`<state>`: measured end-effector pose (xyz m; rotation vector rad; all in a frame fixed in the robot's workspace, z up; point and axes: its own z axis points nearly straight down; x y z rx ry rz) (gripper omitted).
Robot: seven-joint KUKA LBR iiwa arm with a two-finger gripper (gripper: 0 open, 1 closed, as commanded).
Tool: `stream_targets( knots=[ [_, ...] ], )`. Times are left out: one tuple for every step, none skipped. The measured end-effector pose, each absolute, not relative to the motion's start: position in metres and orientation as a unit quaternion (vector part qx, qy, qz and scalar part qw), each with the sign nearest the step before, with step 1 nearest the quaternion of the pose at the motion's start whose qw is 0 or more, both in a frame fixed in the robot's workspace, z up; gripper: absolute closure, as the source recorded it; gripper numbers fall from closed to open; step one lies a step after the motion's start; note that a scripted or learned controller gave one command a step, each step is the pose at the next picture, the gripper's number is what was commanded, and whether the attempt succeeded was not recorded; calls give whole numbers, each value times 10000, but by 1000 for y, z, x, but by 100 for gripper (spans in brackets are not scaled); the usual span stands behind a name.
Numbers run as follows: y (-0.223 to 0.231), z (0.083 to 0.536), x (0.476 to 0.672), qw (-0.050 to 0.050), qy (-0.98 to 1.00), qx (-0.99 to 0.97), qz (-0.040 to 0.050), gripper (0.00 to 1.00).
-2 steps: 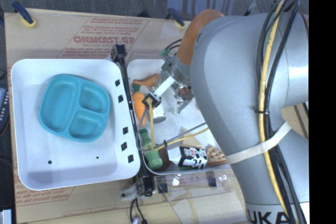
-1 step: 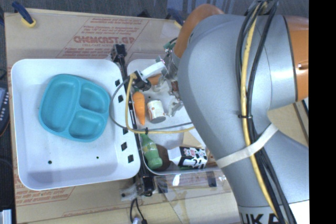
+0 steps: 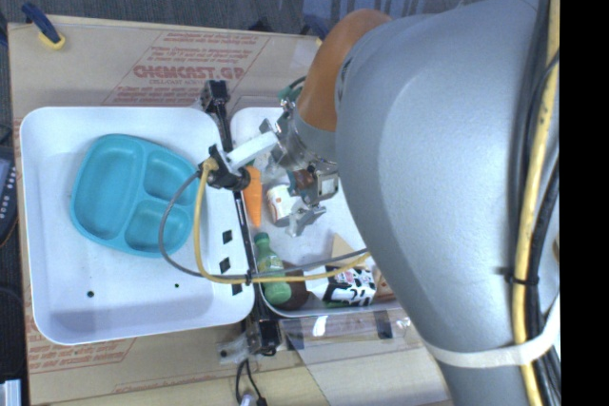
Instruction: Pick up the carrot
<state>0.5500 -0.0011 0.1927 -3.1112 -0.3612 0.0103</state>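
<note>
The carrot point(image 3: 253, 196) is a slim orange piece lying lengthwise along the left wall of the right bin point(image 3: 249, 124), just beside the divider between the bins. My gripper point(image 3: 301, 195) hangs low over the right bin, slightly right of the carrot, with the big grey arm and its orange band point(image 3: 333, 62) above it. A small white and orange object point(image 3: 279, 203) sits between the carrot and the gripper. The arm hides most of the right bin.
A blue sectioned tray point(image 3: 131, 193) lies in the left bin point(image 3: 57, 299). A green bottle point(image 3: 269, 267) and a black-and-white item point(image 3: 350, 288) sit at the right bin's near end. Grey and yellow cables point(image 3: 195, 233) loop over the divider.
</note>
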Motion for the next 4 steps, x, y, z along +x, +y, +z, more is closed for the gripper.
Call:
stream_targets(
  knots=[
    [-12, 189, 534, 15, -1088, -9940, 88, 0],
    [43, 189, 506, 11, -1166, -9931, 79, 0],
    [41, 197, 506, 7, -1184, -9929, 118, 100],
    [97, 283, 590, 11, -1068, -9943, 23, 100]
  ],
)
